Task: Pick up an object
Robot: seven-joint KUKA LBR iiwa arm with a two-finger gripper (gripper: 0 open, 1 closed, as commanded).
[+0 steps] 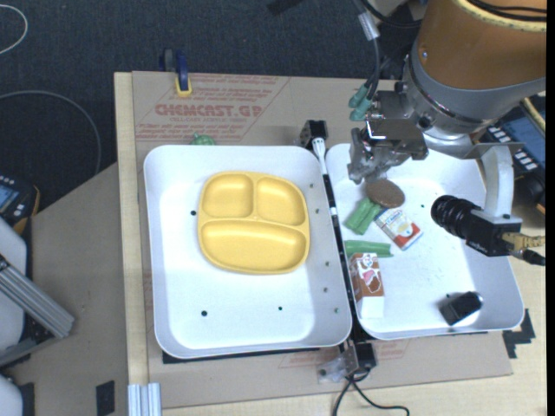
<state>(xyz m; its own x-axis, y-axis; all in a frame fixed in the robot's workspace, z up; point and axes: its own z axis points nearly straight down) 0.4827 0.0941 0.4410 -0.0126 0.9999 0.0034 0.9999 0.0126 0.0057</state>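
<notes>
My gripper (pixel 371 173) hangs low over the far left part of the right bin (pixel 451 271). Just below and in front of it lies a brown oval piece (pixel 386 193), touching or nearly touching the gripper's tip. Beside that piece, a green block (pixel 362 217) lies at a slant, and a small white and red packet (pixel 400 229) sits to its right. Nearer the front are a thin green pod (pixel 368 248) and a brown and white packet (pixel 368 278). A black object (pixel 460 307) rests by the bin's front right corner.
The left bin (pixel 173 258) holds a yellow divided plate (pixel 254 222). A raised rim (pixel 335 224) separates the two bins. The arm's bulk covers the right bin's far right part. A blue and yellow clamp (pixel 181 72) sits on the board behind the bins.
</notes>
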